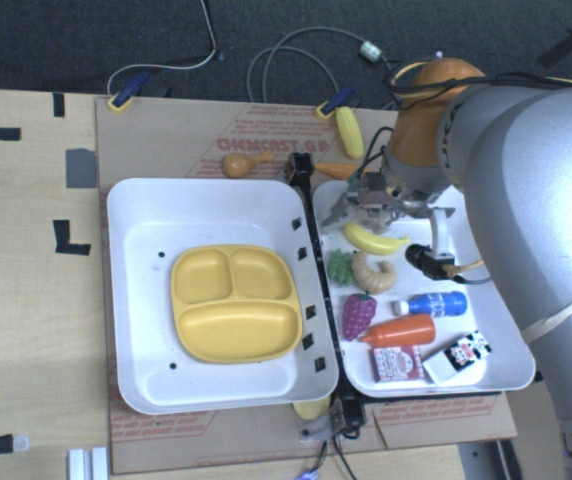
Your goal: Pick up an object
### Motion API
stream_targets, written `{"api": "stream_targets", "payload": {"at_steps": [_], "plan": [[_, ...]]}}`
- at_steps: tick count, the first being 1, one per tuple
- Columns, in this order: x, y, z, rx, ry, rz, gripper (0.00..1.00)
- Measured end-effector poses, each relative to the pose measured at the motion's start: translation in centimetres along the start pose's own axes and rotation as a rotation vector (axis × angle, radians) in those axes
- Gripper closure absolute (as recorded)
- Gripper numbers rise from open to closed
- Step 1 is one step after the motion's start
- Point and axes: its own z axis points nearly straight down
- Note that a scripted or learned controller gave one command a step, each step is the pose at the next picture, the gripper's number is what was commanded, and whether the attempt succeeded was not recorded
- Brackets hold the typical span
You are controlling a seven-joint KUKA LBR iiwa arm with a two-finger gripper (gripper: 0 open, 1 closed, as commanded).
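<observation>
We are counting two white bins: the left bin (126, 268) is holding one yellow divided plate (236, 303). The right bin (511, 353) is holding one banana (374, 239), one green leafy piece (341, 265), one bunch of purple grapes (358, 313), one tan pastry (376, 273), one blue bottle (436, 304), one orange-red bottle (401, 331), one red carton (398, 364) and one black-and-white box (463, 353).
</observation>
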Motion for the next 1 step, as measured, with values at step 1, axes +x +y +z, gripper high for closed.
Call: {"api": "stream_targets", "payload": {"at_steps": [1], "plan": [[-0.02,0.12,-1.44,-0.003,0.002,0.001,1.00]]}}
